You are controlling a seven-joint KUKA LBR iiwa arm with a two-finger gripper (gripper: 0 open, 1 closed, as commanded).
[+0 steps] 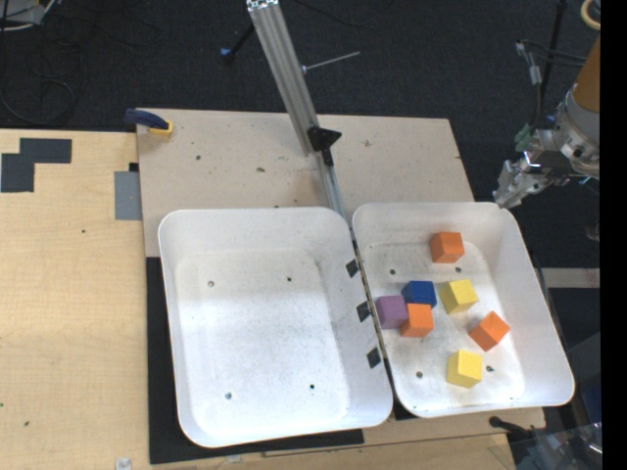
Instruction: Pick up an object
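The grey two-finger gripper (516, 186) hangs at the far right of the scene, just beyond the far right corner of the right-hand shallow white plastic bin (529, 262); nothing sits between its fingers, and whether they are apart or together cannot be told. Below it in that bin lie seven small blocks. An orange cube (447, 247) is farthest back. Nearer the middle a blue cube (419, 293) touches a second orange cube (418, 319) and a purple cube (391, 310), with a yellow cube (458, 295) just to the right. A third orange cube (489, 330) and another yellow cube (464, 368) lie nearer. The left-hand white bin (196, 253) sits alongside. A slanted aluminium bar (287, 67) rises behind the bins.
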